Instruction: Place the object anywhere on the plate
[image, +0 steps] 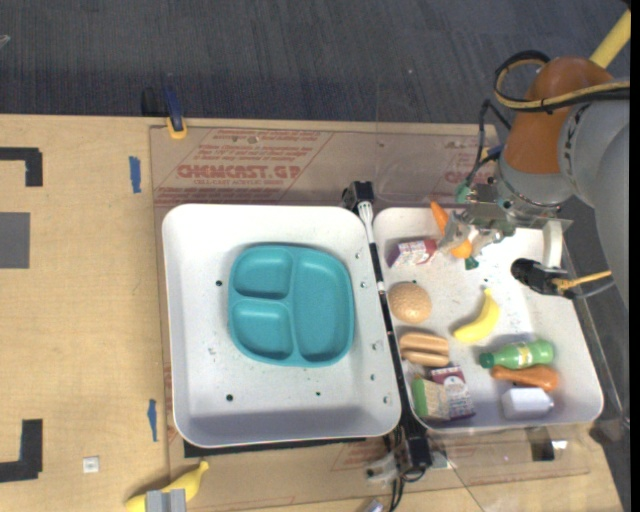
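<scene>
A wooden bench is seen from above, with cardboard sheeting under two white bins. The left bin is occupied by a teal plate with three compartments, set roughly in its middle; nothing is seen lying on the plate. The right bin is crowded with toy food.

The grey arm with its orange band is reached in from the right, over the far end of the right bin. The gripper is positioned low at the bin's upper part; orange pieces, apparently carrots, are seen right at it. Whether the pincer is apart, together or clamped cannot be told.

In the right bin are noted: a yellow banana near the centre, a green bottle just above an orange carrot, a hot dog, a round bun, a purple-and-white packet near the gripper, a boxed item, a white block.
</scene>
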